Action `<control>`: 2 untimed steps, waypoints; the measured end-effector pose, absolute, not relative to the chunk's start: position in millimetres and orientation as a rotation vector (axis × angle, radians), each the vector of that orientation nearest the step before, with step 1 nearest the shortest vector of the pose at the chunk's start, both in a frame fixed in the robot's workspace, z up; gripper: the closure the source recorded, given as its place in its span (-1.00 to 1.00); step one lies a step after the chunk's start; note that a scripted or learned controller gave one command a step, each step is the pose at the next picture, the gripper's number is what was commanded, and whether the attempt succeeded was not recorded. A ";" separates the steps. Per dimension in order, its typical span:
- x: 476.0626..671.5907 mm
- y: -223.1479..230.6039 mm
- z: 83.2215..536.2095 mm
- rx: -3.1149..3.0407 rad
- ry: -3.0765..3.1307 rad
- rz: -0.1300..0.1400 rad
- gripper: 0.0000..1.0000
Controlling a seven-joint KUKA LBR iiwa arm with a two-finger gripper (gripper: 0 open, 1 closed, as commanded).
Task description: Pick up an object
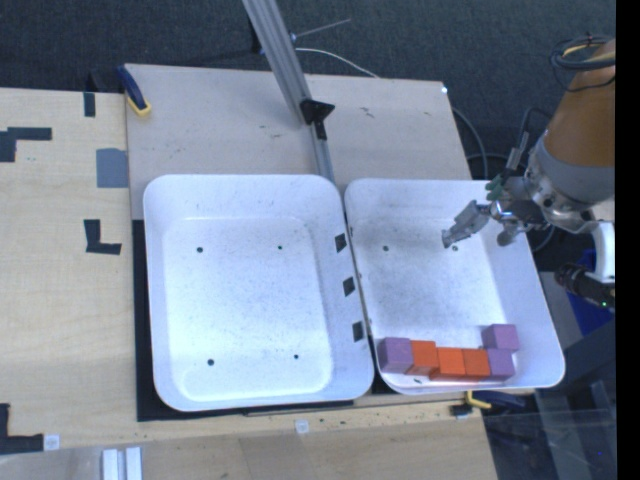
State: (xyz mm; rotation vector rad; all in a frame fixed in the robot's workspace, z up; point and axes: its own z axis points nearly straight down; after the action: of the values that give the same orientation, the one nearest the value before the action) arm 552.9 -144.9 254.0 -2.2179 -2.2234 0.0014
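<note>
Several blocks lie in a row along the front wall of the right bin (520, 278): a purple block (396, 352) at the left end, orange blocks (445, 360) in the middle, and purple blocks (501, 348) stacked at the right end. My gripper (487, 230) hangs over the back right part of that bin, well behind the blocks. Its two grey fingers (462, 230) are spread apart and hold nothing. The orange band of the arm (585, 118) rises above it at the right edge.
The left bin (160, 268) sits beside the right one, with black clips (349, 286) on the shared rim. A slanted aluminium rail (285, 53) stands behind the bins. A blue-and-yellow tool (133, 90) lies at the bench's back left.
</note>
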 end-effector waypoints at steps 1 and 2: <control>599.1 -146.3 215.9 -2.217 -2.225 0.004 -1.00; 597.8 -146.3 218.3 -2.219 -2.223 0.002 -1.00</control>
State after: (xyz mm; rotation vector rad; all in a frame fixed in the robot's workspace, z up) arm 597.8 -146.3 218.3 -2.2189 -2.2233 0.0021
